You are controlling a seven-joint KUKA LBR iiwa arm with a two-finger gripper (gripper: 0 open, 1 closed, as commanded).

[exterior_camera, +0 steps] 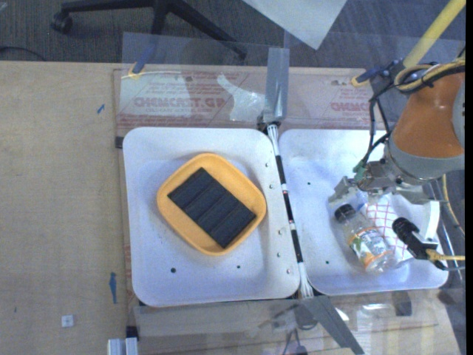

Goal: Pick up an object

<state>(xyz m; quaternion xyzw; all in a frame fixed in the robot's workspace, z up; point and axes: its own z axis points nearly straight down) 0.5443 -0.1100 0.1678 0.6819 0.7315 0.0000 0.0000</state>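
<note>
Lowest in frame, our two shallow white bins (148, 272) fill the tabletop (52, 198). Left-centre lies a yellow square tray with dark slats (212, 202). At lower right, our hand (362, 187) hovers over a crinkly clear plastic packet (369, 246); its grip we cannot tell. Slippery film might slide away.

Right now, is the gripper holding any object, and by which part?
It cannot be told: the gripper is low over the clear plastic bottle in the right bin, but no grasp is visible.

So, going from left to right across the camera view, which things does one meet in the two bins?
Left bin → yellow dish with dark pad → right bin → gripper → clear plastic bottle.
</note>
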